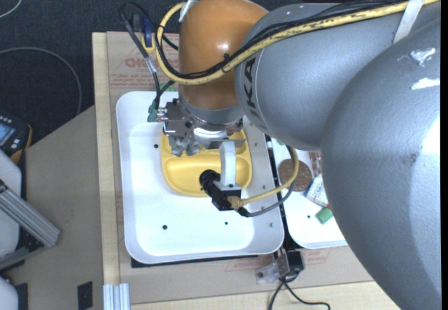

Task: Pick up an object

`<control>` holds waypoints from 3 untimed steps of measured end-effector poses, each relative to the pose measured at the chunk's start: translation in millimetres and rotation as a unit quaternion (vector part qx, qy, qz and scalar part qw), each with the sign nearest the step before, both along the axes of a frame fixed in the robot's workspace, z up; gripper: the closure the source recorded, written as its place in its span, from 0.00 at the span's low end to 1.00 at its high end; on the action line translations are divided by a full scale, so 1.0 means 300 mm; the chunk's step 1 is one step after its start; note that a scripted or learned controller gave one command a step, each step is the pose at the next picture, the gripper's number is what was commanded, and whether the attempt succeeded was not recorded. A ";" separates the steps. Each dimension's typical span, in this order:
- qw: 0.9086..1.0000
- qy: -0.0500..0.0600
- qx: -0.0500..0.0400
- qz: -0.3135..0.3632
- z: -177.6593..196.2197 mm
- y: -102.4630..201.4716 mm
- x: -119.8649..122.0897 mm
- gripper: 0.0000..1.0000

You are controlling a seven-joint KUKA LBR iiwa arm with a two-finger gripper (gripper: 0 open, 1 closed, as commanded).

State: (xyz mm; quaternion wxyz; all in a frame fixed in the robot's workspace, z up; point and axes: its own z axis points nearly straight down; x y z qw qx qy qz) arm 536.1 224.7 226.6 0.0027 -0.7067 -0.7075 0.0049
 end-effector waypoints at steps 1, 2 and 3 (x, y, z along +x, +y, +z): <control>1.000 -0.014 0.005 0.000 0.461 0.000 0.049 1.00; 1.000 -0.002 0.002 0.001 0.431 0.002 -0.201 1.00; 1.000 -0.011 0.004 0.000 0.743 -0.019 -0.121 1.00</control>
